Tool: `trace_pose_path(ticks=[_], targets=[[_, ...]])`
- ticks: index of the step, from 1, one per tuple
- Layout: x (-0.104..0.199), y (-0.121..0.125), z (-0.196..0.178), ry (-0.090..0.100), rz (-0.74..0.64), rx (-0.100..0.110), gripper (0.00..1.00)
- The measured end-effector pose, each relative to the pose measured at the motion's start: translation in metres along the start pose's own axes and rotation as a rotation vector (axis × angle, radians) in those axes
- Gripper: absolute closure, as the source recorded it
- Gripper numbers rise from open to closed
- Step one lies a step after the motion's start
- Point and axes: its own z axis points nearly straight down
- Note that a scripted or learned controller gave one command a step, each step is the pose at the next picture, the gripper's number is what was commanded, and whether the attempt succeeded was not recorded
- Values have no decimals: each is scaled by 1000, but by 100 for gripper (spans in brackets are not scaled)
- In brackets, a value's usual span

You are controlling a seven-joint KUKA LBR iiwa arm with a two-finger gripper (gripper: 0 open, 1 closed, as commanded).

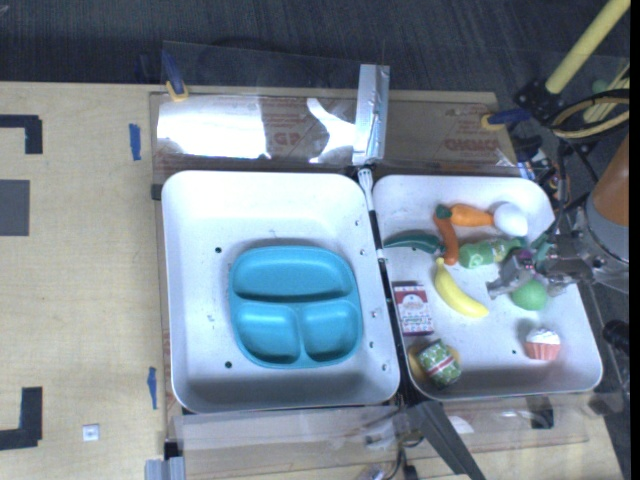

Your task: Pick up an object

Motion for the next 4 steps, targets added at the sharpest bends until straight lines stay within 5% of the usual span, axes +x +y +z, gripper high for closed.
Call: trace_pose_path(ticks=[1,2,3,4], targets=[[18,56,119,-2,-273,-6,0],[18,56,114,0,-271,-2,100],[80,64,0,-3,-213,-17,100],[133,24,3,0,-140,-4,100]])
